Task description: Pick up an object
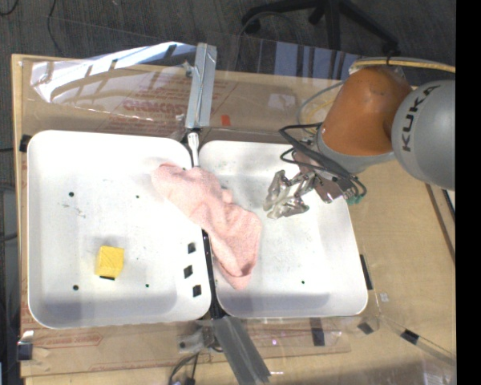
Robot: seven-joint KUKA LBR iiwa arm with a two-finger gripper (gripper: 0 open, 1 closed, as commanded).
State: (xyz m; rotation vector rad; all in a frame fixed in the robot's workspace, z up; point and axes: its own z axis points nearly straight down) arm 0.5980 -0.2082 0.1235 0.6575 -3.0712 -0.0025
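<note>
Basically, one arm reached in from the right, over the right bin, with its gripper hanging low above the bin floor near the bin's upper middle. The fingers looked like pale metal parts pointing down and left; whether they were spread or closed could not be told from this slanted view, and nothing showed between them.

Candidate things to pick: a pink cloth draped across the divider between the two bins, one end lying in the left bin near its upper right corner, the larger bunched end lying in the right bin toward its lower left. It straddled the rims, so it probably sagged over the edge rather than lying flat. A small yellow block sat alone on the left bin's floor, lower left, well apart from the cloth and far from the gripper.

The gripper sat just beside the cloth's right edge, near but apparently not touching it. My read: the cloth was the likelier target, since it was the only thing in the gripper's bin and close by. A soft folded cloth gives a pinch point at any raised wrinkle, but it could slip or drag over the divider.

Both bins rested side by side on the worktop, with a clear plastic sheet behind them.
</note>
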